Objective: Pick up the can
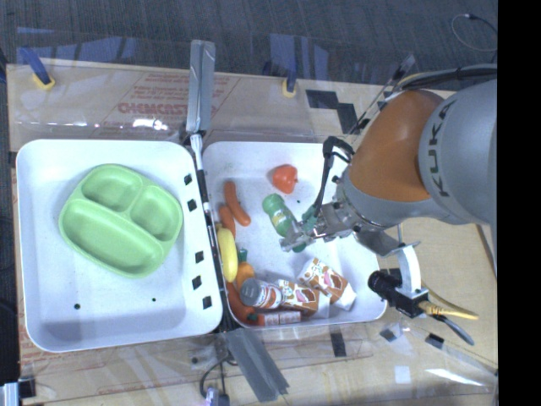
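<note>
Hovering low in the right bin, the gripper is seen just beside the green can, which lies up-left of it, ungrasped; the grasp and lift are judged as left, its closure being impossible to tell.

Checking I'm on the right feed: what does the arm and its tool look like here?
A thick grey arm with a broad orange band above the wrist and dark "KUKA" lettering on the casing. Black cables loop beside the wrist. The tool is small and metallic grey.
</note>
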You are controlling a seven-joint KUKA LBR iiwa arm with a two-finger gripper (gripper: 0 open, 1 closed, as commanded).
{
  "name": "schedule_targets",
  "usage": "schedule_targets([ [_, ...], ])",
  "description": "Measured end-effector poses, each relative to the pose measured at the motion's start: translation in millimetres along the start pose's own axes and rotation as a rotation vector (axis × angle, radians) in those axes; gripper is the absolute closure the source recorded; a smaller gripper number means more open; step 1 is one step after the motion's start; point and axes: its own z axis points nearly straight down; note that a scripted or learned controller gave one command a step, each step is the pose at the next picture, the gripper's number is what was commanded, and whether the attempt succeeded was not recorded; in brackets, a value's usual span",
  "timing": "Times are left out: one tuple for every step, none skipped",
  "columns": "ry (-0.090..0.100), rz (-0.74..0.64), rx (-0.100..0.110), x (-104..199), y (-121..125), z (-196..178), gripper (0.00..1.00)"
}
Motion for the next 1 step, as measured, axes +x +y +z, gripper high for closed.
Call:
schedule_targets([
  [0.0, 0.0, 0.0, 0.0, 0.0, 0.0, 0.0],
])
